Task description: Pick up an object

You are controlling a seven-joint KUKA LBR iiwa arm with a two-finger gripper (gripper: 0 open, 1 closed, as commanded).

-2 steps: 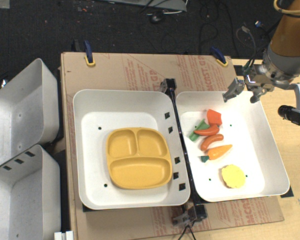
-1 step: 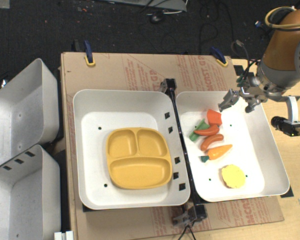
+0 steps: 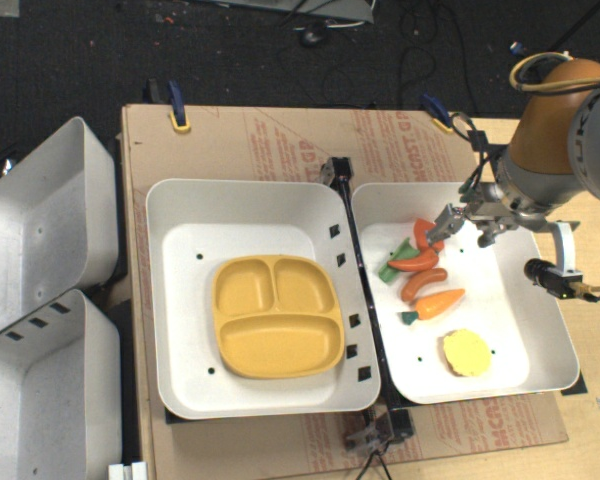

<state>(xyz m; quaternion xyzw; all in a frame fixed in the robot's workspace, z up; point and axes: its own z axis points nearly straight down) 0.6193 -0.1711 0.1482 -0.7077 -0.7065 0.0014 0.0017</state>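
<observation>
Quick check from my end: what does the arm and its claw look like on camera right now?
The arm is a rounded grey body with a wide orange band above the wrist and a thin cable looping over its top. The claw is small, of grey metal with dark fingers.

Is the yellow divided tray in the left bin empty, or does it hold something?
Empty. All three compartments of the yellow tray show bare yellow bottoms.

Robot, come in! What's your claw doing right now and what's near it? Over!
Gripper low over right bin, fingers spread, holding nothing. Toy carrots piled just beside it; yellow piece nearer the front. Yellow tray in left bin, out of the way.
</observation>
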